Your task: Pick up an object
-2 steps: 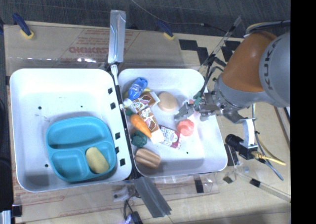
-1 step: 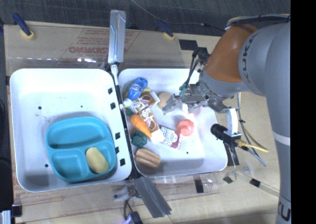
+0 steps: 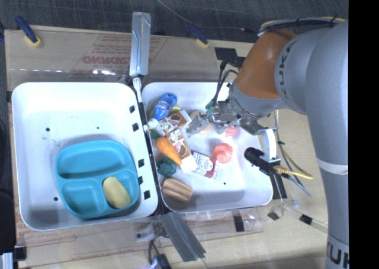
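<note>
My gripper [image 3: 204, 122] hangs low over the upper middle of the right bin [image 3: 257, 188], just right of a brown and white packet [image 3: 176, 122]. A blue bottle [image 3: 164, 106] lies at the bin's upper left. An orange carrot [image 3: 170, 150] lies on a long printed packet [image 3: 177, 141]. A pink and white packet [image 3: 204, 165] and a pink round piece [image 3: 222, 152] sit below the gripper, apart from it. A brown bread roll [image 3: 176, 189] and a dark green item [image 3: 167, 168] lie at the bin's lower left.
The left bin [image 3: 35, 119] holds a blue divided tray [image 3: 89, 167] with a yellow potato [image 3: 116, 192] in its lower right compartment. The grey arm with its orange band [image 3: 266, 66] covers the right bin's upper right corner. A black fitting [image 3: 256, 158] juts over the bin's right wall.
</note>
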Controlling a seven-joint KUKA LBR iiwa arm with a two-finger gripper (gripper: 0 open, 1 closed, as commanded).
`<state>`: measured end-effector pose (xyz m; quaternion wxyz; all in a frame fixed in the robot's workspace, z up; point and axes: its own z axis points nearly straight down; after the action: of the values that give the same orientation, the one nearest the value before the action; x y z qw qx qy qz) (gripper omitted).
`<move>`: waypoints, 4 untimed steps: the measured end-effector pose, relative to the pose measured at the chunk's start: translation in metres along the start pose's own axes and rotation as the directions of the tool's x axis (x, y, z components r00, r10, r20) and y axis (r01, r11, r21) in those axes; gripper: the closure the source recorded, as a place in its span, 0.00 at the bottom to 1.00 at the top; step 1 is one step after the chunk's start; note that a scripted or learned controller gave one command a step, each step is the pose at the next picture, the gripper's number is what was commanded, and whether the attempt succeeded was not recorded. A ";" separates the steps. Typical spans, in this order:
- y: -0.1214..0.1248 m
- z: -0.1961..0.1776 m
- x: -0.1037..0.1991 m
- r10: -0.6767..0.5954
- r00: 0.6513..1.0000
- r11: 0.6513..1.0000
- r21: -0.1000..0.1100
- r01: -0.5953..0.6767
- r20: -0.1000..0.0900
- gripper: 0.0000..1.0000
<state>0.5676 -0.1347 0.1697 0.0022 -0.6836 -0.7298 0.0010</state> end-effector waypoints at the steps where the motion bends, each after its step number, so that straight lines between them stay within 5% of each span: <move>1: 0.043 0.051 0.006 -0.114 0.993 0.993 -0.019 0.115 0.008 0.00; 2: 0.024 0.030 0.032 -0.220 0.975 0.975 -0.002 0.220 0.001 0.00; 3: 0.030 0.077 0.036 -0.462 0.887 0.887 -0.003 0.462 0.006 0.00; 4: 0.031 0.067 0.037 -0.467 0.884 0.884 -0.002 0.467 0.005 1.00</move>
<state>0.5955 -0.0959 0.1026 -0.0001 -0.4882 -0.8727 0.0006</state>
